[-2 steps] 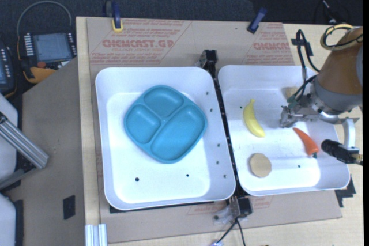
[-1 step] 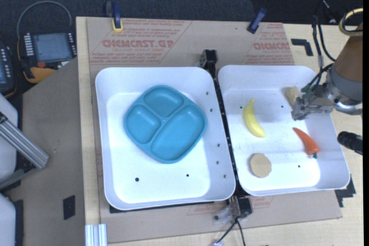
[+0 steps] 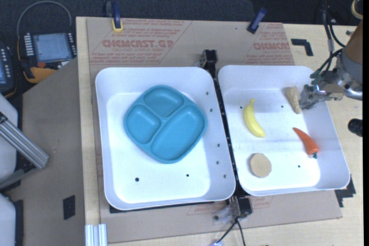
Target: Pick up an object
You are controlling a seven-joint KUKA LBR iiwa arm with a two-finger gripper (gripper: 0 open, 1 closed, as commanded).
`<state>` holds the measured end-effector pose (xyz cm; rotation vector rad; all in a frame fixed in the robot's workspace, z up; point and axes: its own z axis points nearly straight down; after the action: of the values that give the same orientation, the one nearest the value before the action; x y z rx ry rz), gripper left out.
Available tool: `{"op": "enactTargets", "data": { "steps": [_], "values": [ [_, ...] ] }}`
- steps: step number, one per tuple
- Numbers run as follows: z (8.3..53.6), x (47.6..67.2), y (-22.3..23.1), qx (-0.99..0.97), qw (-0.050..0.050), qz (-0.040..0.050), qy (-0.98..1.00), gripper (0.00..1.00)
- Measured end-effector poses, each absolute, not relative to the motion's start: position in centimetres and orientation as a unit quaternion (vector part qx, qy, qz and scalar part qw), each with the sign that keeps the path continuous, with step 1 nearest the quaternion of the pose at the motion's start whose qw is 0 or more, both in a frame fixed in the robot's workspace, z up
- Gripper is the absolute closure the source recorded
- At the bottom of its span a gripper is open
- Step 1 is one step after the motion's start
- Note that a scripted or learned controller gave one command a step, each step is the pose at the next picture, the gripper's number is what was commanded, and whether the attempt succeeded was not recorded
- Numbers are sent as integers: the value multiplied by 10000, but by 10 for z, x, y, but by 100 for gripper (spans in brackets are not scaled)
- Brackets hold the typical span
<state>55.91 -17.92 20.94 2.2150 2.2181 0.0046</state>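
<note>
Gripper [image 3: 307, 96] is sitting low at the right bin's [image 3: 277, 186] upper right corner, the arm [image 3: 351, 63] reaching in over the rim from the right. Fingers are pointing left, toward a small tan block [image 3: 293, 99] lying just beside them, possibly touching; whether they are apart or together cannot be told (metal parts are blurring into each other there). Nothing is showing between them.

Other contents of the right bin: a yellow banana [image 3: 252, 118] is lying left of centre, running top to bottom; an orange carrot [image 3: 306, 141] is resting near the right wall, below the gripper; a round tan cookie [image 3: 260, 165] is lying toward the front, below the banana.

Left bin [image 3: 115, 181] is holding a blue divided plate [image 3: 165, 123], three compartments, sitting roughly centred and turned at an angle.
</note>
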Motion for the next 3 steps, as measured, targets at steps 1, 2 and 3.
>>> {"op": "enactTargets", "data": {
  "steps": [1, 2, 3],
  "values": [
    [273, 556, -180, 7067, 44, 18, 7075, 100],
    [291, 557, -180, 7068, 27, 10, 7074, 100],
    [278, 558, -134, 7054, -14, 2, 7088, 100]
  ]
}}
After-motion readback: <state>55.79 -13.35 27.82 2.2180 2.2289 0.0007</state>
